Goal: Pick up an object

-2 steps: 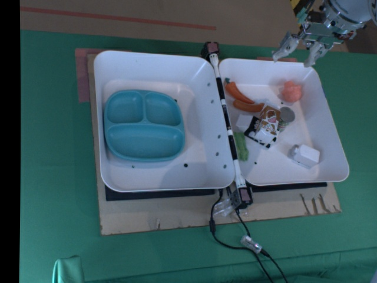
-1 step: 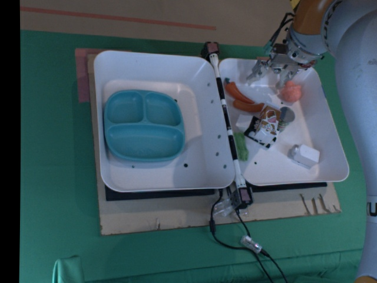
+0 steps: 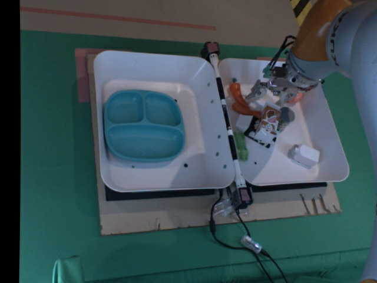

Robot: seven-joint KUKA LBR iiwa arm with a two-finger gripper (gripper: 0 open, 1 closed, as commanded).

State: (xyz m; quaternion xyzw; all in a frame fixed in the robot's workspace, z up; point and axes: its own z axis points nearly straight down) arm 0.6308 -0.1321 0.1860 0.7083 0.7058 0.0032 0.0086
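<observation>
Objects for picking lie in the right bin (image 3: 330, 158), and none has left it as far as we can see. Going from the left, we see the left bin (image 3: 200, 158) holding a teal divided tray (image 3: 143, 125). Past the divider, a green piece (image 3: 241, 145) lies near the right bin's left wall, with an orange piece (image 3: 238, 96) above it. Then come a small printed carton (image 3: 265, 125) in the middle and a white block (image 3: 304, 155) toward the lower right, well apart from the arm. The gripper (image 3: 271, 96) sits low over the cluster, just above the carton and beside the orange piece. Its fingers look spread apart, and we see nothing between them. We judge the task barely begun: the gripper is placed over the pile, while the closing, the grasp and the lift are not yet done.
</observation>
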